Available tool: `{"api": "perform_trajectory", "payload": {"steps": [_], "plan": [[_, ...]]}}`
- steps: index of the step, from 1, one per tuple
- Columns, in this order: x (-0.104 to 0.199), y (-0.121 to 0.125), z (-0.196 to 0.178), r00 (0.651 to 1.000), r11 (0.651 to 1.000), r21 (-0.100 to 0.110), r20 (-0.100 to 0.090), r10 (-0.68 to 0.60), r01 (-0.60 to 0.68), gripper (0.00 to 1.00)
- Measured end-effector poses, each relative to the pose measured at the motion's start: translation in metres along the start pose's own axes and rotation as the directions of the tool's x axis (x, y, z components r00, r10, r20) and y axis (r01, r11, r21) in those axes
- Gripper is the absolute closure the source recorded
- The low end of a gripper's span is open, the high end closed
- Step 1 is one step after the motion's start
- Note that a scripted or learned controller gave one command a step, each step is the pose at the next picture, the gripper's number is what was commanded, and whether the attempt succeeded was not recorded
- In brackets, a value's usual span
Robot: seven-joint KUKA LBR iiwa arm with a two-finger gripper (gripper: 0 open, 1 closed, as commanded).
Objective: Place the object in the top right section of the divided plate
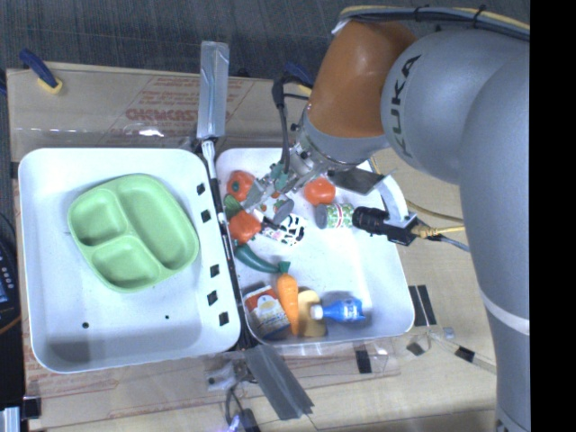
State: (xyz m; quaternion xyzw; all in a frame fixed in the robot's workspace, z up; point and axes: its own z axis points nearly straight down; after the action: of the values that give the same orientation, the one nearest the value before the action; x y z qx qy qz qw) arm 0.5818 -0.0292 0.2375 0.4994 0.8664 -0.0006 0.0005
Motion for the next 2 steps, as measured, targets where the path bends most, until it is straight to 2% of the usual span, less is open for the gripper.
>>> {"api": "perform_trajectory", "payload": {"steps": [1, 2], "plan": [[-0.0196, -0.066, -0.0838, 0.997, 0.997, -0.002, -0.001, 0.075, -0.075, 1.0], [-0.0194, -0.066, -0.0829, 0.997, 0.997, 0.0, -0.002, 0.075, -0.075, 0.0]]}}
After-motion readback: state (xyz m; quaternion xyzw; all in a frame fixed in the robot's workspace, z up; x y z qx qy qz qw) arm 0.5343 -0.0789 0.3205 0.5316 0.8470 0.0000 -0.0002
